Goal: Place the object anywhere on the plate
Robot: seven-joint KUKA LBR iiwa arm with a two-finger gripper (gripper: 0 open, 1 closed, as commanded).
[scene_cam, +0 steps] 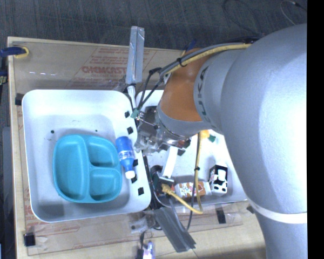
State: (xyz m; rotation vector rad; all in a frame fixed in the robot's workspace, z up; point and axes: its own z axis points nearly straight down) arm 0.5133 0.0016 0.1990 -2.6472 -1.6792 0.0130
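Bottle (125, 156): a small blue bottle with a white cap, lying in the left bin just beside the right edge of the plate, apparently touching it. Its long axis runs nearly vertical in the frame, tilted slightly, with the cap pointing toward the lower right. Arm (259, 117): grey with an orange band, filling the right half of the frame. Bench (70, 63): brown, carrying both bins. Left bin (38, 112): white, centre left. Plate (87, 168): blue, divided into compartments, in the left bin's lower middle. Gripper (146, 136): at the frame's centre, just right of the bottle; whether the jaws are wide or narrow cannot be told.
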